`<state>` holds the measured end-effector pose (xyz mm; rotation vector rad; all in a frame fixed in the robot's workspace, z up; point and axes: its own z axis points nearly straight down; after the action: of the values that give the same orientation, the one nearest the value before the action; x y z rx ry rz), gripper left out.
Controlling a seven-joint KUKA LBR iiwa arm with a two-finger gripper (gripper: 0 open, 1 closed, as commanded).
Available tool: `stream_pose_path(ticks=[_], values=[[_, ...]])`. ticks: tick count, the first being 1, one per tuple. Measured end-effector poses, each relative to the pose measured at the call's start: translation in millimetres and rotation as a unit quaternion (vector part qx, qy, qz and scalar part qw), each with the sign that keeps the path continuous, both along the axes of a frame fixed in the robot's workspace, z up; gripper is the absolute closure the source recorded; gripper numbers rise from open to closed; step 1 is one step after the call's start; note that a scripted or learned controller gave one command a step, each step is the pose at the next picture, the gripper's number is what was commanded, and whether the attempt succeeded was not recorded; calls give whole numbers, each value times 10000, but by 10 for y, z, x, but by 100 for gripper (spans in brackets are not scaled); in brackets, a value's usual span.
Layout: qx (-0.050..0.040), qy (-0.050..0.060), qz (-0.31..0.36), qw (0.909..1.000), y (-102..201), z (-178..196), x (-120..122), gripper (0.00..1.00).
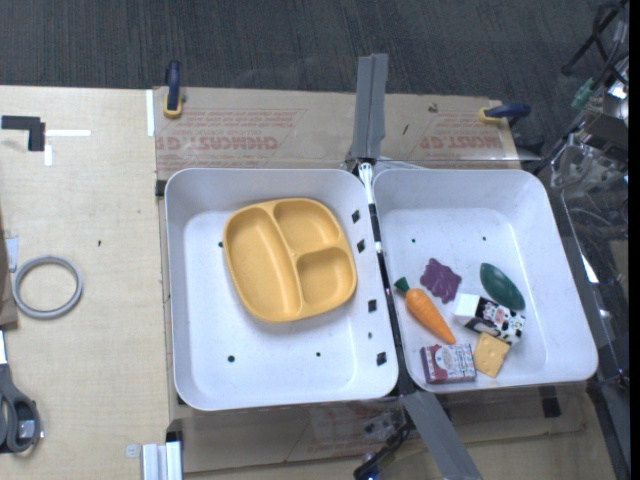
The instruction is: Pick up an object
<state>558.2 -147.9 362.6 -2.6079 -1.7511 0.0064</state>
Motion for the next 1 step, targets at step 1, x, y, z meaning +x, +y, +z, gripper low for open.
stream_pose_path(ticks=[1], values=[[0, 4, -3, 10000, -523, -622, 747, 100]])
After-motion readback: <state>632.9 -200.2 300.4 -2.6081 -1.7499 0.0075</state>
